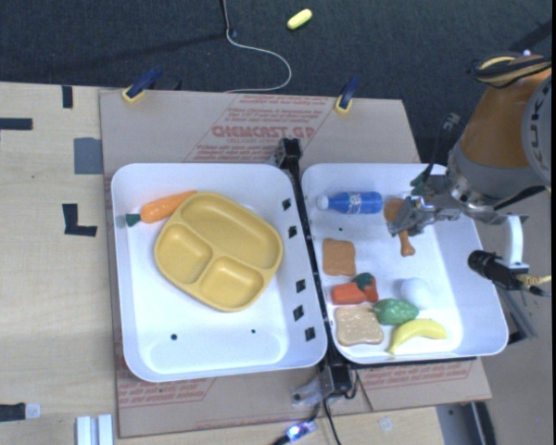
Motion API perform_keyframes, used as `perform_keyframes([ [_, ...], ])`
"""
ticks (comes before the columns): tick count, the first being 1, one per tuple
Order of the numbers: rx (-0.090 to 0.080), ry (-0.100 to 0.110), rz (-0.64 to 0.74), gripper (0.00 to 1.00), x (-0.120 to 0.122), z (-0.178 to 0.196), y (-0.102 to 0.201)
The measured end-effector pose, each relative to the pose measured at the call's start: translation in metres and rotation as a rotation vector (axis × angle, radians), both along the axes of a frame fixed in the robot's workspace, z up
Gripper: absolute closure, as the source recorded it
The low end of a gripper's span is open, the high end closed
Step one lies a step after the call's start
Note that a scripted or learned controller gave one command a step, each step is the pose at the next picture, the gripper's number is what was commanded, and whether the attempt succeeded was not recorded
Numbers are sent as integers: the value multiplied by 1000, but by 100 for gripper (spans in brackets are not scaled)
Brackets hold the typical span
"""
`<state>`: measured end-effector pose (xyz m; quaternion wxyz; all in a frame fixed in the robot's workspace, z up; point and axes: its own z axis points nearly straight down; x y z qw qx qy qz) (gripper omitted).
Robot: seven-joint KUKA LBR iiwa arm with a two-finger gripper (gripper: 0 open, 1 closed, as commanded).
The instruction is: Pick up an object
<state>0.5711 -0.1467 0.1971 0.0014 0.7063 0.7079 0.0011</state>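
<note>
Grey arm low over the right bin, an orange-brown piece at its fingers

Grey with an orange band, your arm (505,128) reaches in from the right and sets its gripper (410,219) over the far part of the right bin (473,341). You can see a small orange-brown piece (406,239) sticking out below the dark fingers, and more of the same colour just left of them; it seems to sit between the fingers, so the pincer looks closed on it, though the dark metal hides the exact contact.

Just left of the gripper you have a blue bottle (352,202) lying on its side near the bin's far wall. Nearer you, a brown toast-like slab (339,256) lies by the divider, then a red-orange vegetable (349,292) with a green top, a slice of bread (359,325), a green piece (395,311) and a yellow banana (417,332) along the near edge. A white round thing (413,290) sits beside the green piece.

Your left bin (204,350) holds a yellow divided tray (219,250), tilted on the diagonal, with an orange carrot (165,207) touching its far left corner.

Beyond the bench, a yellow object (299,19) lies on the dark floor near a thin cable (259,49)
</note>
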Motion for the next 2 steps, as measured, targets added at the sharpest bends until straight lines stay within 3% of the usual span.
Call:
perform_keyframes([
  [1,1,2,0,100,1,29,1],
  [2,1,7,2,100,-18,20,48],
])
